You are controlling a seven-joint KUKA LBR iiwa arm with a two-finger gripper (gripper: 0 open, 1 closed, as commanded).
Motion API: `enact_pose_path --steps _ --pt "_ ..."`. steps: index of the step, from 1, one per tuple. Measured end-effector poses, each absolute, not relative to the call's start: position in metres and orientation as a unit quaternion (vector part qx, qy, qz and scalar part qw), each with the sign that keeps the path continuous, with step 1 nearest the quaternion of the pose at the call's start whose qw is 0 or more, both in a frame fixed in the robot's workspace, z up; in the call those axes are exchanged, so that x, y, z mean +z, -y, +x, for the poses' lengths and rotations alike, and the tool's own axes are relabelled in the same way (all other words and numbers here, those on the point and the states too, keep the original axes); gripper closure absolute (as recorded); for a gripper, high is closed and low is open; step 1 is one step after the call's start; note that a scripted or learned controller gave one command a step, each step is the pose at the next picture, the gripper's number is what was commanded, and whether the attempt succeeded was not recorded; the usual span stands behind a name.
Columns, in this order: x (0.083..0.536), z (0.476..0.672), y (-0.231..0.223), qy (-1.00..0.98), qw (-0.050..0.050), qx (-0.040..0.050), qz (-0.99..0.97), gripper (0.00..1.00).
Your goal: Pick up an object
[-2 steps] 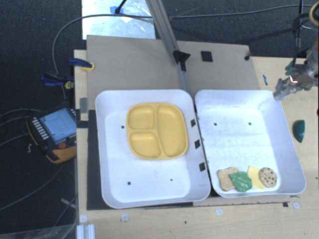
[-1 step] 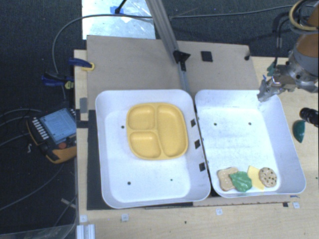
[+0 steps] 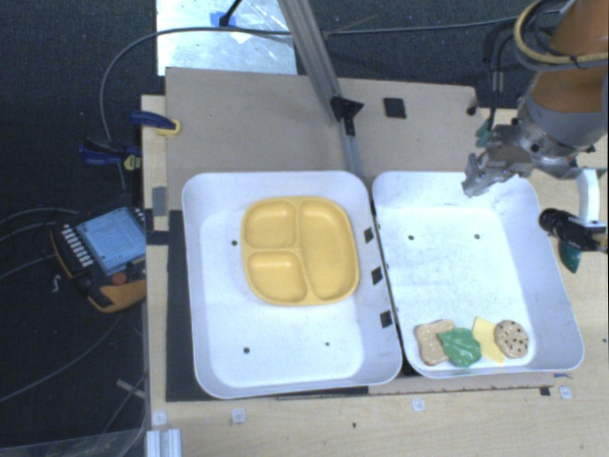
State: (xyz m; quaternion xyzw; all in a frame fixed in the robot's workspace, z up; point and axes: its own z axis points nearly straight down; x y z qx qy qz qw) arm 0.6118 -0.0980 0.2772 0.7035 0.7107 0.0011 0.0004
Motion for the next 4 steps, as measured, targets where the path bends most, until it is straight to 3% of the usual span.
enact_pose_path --steps 1,4 --pt "0.273 0.592 0.05 -0.711 0.0 0.0007 0.704 1.0" --pt "0.238 0.576 -0.11 -0.71 -0.001 0.0005 0.704 1.0"
